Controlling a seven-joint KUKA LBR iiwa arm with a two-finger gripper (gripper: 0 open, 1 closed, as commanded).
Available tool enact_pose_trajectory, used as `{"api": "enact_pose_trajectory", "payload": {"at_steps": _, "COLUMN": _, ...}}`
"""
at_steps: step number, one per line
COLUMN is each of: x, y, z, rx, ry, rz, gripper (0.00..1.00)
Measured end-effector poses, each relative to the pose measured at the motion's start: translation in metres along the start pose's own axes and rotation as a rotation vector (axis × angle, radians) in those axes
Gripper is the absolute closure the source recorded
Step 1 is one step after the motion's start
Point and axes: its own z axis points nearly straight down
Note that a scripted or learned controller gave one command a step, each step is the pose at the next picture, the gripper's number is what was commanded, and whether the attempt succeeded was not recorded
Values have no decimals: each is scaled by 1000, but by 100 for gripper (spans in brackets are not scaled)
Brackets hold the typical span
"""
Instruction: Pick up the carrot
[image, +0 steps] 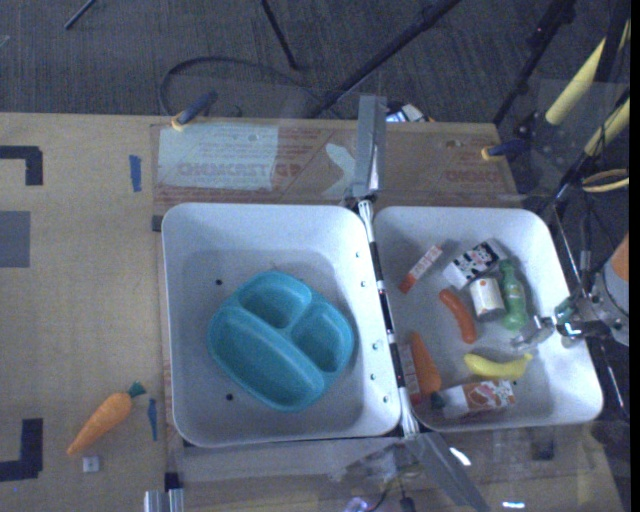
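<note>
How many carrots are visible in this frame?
2. One carrot lies in the right bin, by its left wall near the front. The other carrot lies on the bench, left of the left bin. None appears hidden.

Left bin (190, 300): holds a teal divided plate (282, 340), lying flat near the middle.
Right bin (575, 385): carrot (425, 366) beside the left wall; yellow banana (497, 365), orange sausage (459, 314), green bottle (513, 294), small cartons (487, 297) scattered right of it.
Second carrot (100, 421): on the surface (80, 300), left of the left bin, near edge.
Claw (545, 330): over the right bin's right side, just beside the banana and the green bottle.
</note>
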Motion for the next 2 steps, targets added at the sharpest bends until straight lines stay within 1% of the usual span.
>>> {"api": "enact_pose_trajectory", "payload": {"at_steps": 2, "x": 0, "y": 0, "z": 0, "rx": 0, "ry": 0, "rz": 0, "gripper": 0}}
